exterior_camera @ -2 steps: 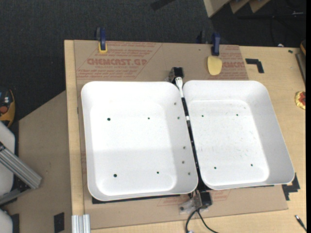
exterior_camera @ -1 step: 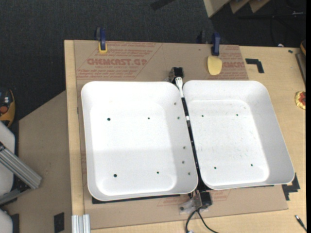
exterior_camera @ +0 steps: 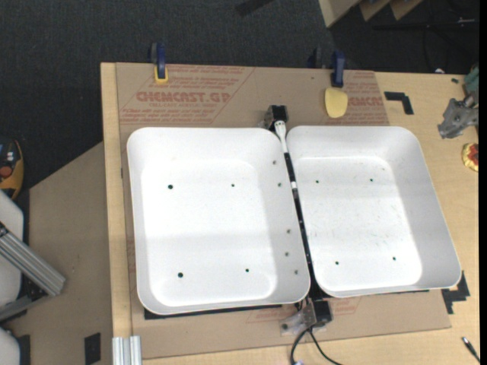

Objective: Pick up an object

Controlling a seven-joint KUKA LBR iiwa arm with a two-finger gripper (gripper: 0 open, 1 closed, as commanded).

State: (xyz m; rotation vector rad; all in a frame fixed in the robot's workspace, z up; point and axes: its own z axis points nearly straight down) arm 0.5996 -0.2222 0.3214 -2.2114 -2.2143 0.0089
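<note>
Two shallow white bins sit side by side on the brown bench. The left bin (exterior_camera: 144, 204) has a plain white floor marked with a few small dark dots. The right bin (exterior_camera: 426, 204) looks the same, with faint specks across its floor. Outside the bins, at the bench's right edge, lies a small grey lumpy object (exterior_camera: 456, 116). Just below it is a red and yellow object (exterior_camera: 472, 155), cut off by the frame edge.
A black strip with a cable (exterior_camera: 289, 181) runs between the bins. Two blue clamps (exterior_camera: 158, 58) (exterior_camera: 337, 67) hold the board's far edge, with a yellow pad (exterior_camera: 335, 103) under the right one. An aluminium rail (exterior_camera: 30, 261) lies at the left.
</note>
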